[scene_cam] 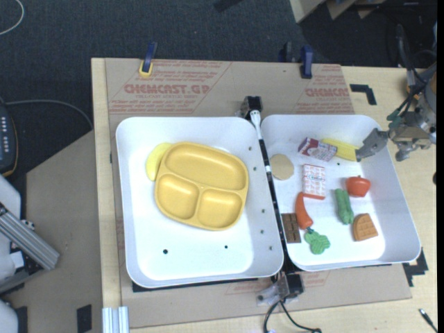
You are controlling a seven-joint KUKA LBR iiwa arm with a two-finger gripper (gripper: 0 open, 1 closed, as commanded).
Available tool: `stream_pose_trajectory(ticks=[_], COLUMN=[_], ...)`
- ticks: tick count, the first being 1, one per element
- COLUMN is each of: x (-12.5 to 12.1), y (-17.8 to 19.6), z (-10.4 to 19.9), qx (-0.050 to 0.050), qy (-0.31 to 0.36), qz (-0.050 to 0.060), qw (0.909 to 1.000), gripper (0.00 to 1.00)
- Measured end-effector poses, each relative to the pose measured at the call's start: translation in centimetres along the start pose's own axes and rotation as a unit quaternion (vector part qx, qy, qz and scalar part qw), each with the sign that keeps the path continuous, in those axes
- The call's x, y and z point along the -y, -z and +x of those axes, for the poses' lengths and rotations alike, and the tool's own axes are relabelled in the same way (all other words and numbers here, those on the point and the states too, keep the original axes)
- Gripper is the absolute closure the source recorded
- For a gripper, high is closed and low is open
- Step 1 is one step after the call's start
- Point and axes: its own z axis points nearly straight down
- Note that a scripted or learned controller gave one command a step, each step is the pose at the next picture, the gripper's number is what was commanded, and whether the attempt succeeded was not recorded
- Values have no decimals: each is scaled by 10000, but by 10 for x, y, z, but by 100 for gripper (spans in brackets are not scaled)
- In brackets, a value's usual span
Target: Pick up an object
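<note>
Camera view: gripper (383, 143), fingers spread apart and holding nothing, hangs over the right bin's (402, 207) upper right rim. A yellow banana (339, 148) lies just left of it, long axis left-right, touching a red carton (317, 148). Board (173, 83) lettering reads "CHEMCAST".

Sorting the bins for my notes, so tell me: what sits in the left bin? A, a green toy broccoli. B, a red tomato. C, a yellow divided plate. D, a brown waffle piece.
C: the yellow divided plate lies in the left bin, while the small toy foods, such as the broccoli and tomato, lie in the right bin.
</note>
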Motion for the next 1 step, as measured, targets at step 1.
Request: stream_pose_trajectory(ticks=[1], x=[-2], y=[6], z=[0], qx=[14], qy=[14], qz=[-57], qw=[10000], gripper=[0])
